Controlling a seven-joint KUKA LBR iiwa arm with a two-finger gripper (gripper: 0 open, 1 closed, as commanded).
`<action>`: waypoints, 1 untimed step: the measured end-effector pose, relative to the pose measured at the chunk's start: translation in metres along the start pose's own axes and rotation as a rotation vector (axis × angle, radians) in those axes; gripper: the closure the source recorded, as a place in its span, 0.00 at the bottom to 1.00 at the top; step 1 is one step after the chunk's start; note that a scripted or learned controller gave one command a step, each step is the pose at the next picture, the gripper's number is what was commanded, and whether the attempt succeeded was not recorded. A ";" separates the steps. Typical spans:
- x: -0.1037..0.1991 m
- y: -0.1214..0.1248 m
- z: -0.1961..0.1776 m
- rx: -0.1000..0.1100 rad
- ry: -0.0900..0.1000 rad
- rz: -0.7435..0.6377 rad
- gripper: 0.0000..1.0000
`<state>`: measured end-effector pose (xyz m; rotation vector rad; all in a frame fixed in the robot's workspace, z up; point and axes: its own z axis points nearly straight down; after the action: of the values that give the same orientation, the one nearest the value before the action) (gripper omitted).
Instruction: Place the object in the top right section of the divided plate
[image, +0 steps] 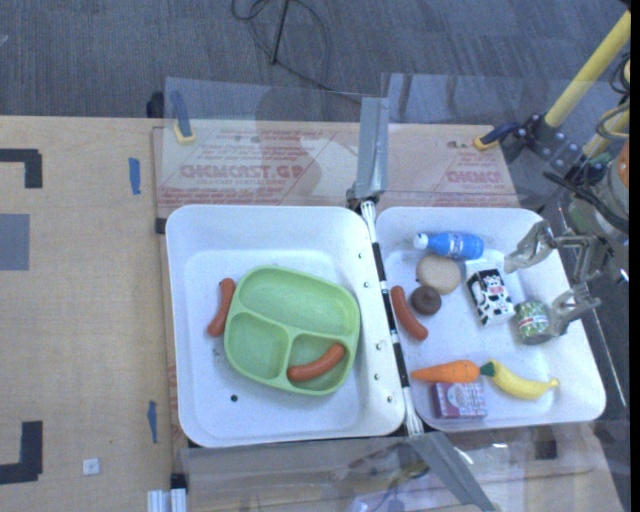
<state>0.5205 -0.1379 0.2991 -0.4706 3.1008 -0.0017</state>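
Green plastic marks our goal: the plate (291, 329) lies in the left bin (190, 260), and its top right section, as we read the view, is bare, while a sausage (316, 362) lies in the lower right one. Our gripper (560, 275) hangs over the right bin (590, 395), at its right edge, well apart from the plate. Its two fingers stand wide apart, one high near the milk carton (491, 295), one low, with a small green-and-silver can (533, 322) just beside the low finger (572, 302). We cannot tell whether that finger touches the can; nothing sits clamped between the two. We judge the can the likely object. From there the plate lies far left, past the divider (385, 300).
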 end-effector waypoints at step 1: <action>0.004 -0.044 -0.100 0.002 -0.003 -0.021 0.00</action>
<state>0.5288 -0.1808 0.3988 -0.5023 3.0924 -0.0039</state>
